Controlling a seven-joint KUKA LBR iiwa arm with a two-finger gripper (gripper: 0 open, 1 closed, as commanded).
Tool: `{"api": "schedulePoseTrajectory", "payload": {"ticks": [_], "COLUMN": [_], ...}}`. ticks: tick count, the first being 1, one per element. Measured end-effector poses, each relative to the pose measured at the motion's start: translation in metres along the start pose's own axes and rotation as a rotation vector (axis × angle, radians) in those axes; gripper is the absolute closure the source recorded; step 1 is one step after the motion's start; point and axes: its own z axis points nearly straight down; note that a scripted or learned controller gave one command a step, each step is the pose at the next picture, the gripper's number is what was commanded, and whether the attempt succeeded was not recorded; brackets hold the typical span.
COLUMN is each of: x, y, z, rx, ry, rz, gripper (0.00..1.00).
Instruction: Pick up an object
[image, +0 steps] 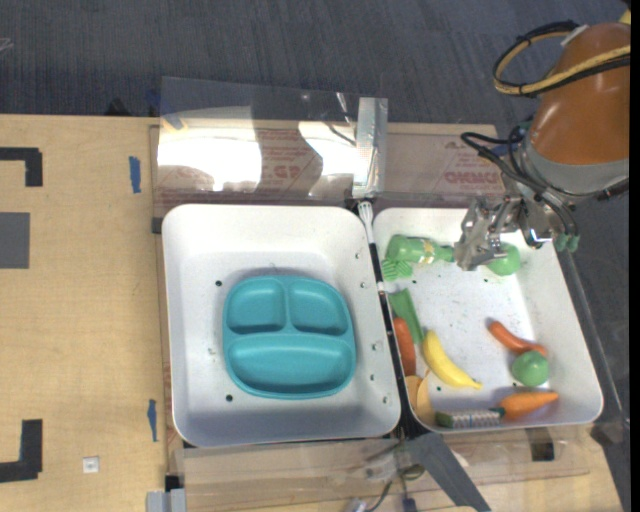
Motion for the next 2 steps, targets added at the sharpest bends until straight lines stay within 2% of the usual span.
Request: {"api": "schedulePoseTrajectory", "payload": {"ticks": [1,2], "x": [-0.046,-0.024], "y": [0.013,0.072], "z": [-0.087,0.016], "rx": [-0.001,-0.003], "ry": [0.002,0.019], "rz": [0.046,0.038], "gripper": [1.00,1.00]}}
